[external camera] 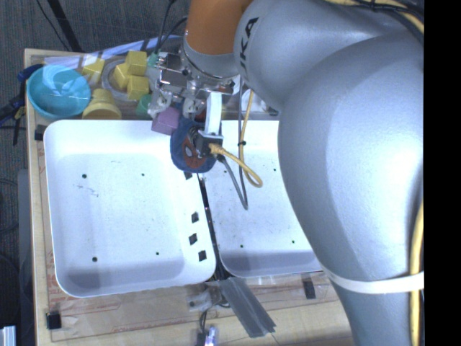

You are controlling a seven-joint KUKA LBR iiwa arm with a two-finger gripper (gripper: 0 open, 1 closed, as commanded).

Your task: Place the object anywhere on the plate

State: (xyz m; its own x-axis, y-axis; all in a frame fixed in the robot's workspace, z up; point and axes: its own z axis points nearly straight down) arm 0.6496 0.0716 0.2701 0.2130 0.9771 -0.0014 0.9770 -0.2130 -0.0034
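Camera view: the grey arm (346,121) is seen reaching in from the right, with its orange band (216,20) at the top centre. Below the band, the gripper (189,107) is lowered over the far end of the ridge where the two white bins meet. Whether it is clenched or released cannot be told, as its tip is masked by its own metal body and by the things beneath it.

A small purple block (164,121) is seen close against the gripper, on the side towards the picture's left. Whether it is grasped cannot be made out. Just below, a dark blue plate (180,163) is found at the far edge of the bins, straddling the divide, and a reddish-brown patch (189,148) is visible on it. The purple block is placed at the plate's upper left rim, and contact between the two cannot be judged.

The left bin (108,215) is seen whole. A few dark specks are scattered on its floor, and three small black squares (193,238) are lined up along its right wall. The right bin (252,229) is largely covered by the arm.

Behind the bins, a light blue bowl (57,92), a yellow cup (101,107), several yellow blocks (133,71) and a green piece (148,105) are gathered on the bench.
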